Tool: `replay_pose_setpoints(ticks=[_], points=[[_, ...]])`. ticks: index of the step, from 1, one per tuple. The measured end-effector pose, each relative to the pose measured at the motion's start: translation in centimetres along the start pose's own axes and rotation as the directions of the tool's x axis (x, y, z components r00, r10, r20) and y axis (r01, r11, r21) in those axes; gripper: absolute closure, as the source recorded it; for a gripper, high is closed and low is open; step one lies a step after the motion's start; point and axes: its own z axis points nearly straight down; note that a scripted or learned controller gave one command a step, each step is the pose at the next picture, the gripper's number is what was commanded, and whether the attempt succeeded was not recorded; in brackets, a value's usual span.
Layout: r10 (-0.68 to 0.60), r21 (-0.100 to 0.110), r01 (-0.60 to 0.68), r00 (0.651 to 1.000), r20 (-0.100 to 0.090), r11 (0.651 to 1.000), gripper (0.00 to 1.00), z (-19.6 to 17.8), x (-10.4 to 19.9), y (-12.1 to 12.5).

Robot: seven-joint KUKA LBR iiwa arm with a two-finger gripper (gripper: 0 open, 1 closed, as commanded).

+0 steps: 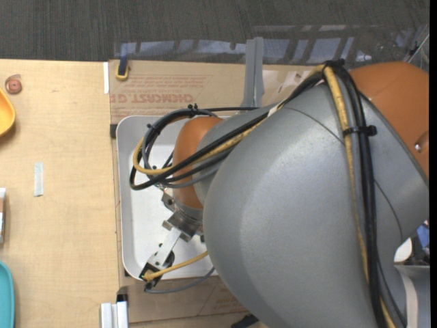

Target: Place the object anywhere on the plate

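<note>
My arm fills most of the camera view, reaching in from the right over a white bin. Its orange wrist band hangs above the bin's middle. Below the band, the gripper points down into the bin, close to its floor. The arm's grey body hides the right part of this bin and everything further right. Nothing can be made out at the gripper.
Brown cardboard lies under the bin. On the wooden bench to the left sit an orange-yellow curved thing at the edge, a teal thing at the bottom corner, a small pink disc and a pale strip.
</note>
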Motion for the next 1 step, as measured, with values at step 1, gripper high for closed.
replay_pose_setpoints(ticks=[1], points=[[-0.21,-0.005,0.21,0.978,-0.007,0.978,1.0,-12.22,0.04,0.48]])
